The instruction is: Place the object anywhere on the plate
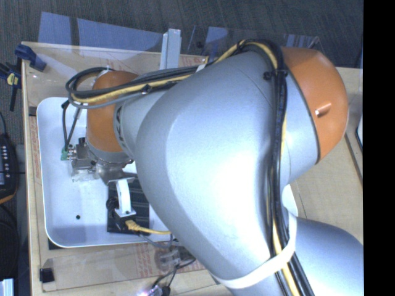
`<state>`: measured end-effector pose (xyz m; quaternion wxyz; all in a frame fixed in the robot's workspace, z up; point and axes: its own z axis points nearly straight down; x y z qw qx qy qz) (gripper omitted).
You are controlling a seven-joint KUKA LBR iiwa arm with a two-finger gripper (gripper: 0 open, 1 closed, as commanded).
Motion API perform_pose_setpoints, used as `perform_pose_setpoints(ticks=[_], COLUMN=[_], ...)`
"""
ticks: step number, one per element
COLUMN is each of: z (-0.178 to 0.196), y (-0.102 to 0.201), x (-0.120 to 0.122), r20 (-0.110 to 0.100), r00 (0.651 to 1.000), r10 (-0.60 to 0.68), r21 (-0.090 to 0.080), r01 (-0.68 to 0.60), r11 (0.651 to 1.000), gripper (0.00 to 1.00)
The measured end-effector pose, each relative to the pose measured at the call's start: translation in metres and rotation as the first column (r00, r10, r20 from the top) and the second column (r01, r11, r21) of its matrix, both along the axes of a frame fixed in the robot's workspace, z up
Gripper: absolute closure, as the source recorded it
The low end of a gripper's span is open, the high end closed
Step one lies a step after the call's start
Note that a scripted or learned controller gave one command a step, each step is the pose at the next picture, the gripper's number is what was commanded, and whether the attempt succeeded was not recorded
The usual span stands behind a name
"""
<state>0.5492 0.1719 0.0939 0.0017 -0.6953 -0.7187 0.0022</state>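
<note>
The gripper (83, 164) hung inside the white bin (52, 184), its grip impossible to tell; a small dark speck (78, 216) lay near it.

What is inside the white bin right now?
The bin shows bare white floor and one small dark speck. The arm covers its right part, hiding whatever lies there.

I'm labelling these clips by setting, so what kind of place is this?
Probably a robotics lab or test cell: a grey and orange robot arm with bundled cables reaches over a shallow white bin on a wooden bench, with dark carpet behind.
</note>
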Motion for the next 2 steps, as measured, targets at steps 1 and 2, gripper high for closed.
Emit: perform_pose_setpoints(ticks=[1, 2], z=[-0.003, -0.004], y=[-0.035, -0.045], x=[0.014, -0.005], r20=[-0.002, -0.003], r00=[0.855, 0.941], r10=[0.518, 0.339], r21=[0.004, 0.003], r01=[-0.518, -0.339], r11=[0.855, 0.941], gripper=[1.0, 1.0])
